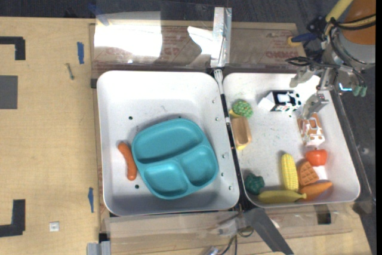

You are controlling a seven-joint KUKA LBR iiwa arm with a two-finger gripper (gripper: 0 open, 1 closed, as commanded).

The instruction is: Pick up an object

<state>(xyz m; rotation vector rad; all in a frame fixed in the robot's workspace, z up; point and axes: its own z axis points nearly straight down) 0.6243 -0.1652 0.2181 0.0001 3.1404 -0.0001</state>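
My gripper (309,92) hangs over the far right part of the right bin (352,188), open, with nothing between its fingers. Just below it lies a brown and white packet (311,129). To its left is a black and white item (285,100). The same bin holds a light green vegetable (242,108), a hot dog bun (240,131), a corn cob (289,170), a tomato (316,157), a waffle (306,174), a carrot (317,189), a banana (279,195) and a dark green broccoli (253,183).
The left bin (113,92) holds a teal divided plate (174,157) with an orange sausage (128,160) beside its left edge. A clear plastic sheet (161,39) lies behind the bins. Cables and the arm's wrist (358,27) crowd the top right.
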